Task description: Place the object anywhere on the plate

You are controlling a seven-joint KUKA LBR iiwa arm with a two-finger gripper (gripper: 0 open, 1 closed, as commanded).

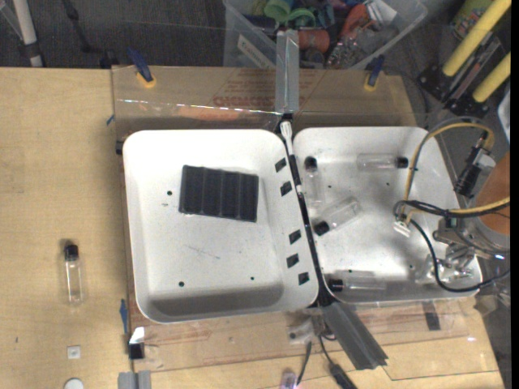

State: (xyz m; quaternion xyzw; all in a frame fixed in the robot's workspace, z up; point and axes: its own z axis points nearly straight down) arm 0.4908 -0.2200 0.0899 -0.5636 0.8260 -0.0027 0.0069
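Observation:
A black ridged plate [219, 193] lies flat in the left bin [154, 290], towards its back. Several clear vials with black caps lie in the right bin [381, 241]: one tilted near the middle [336, 215], one at the back [379, 163], one by the divider [312, 178], and one along the front wall [357, 281]. My gripper [456, 256] hangs low over the right bin's front right corner, tangled in cables and far from the plate. I see no vial in it.
A black divider rail [296, 209] runs between the two bins. A yellow and black cable [422, 168] loops over the right bin. Another vial [73, 271] lies on the wooden bench to the left. A box of coloured items [324, 10] stands behind the bins.

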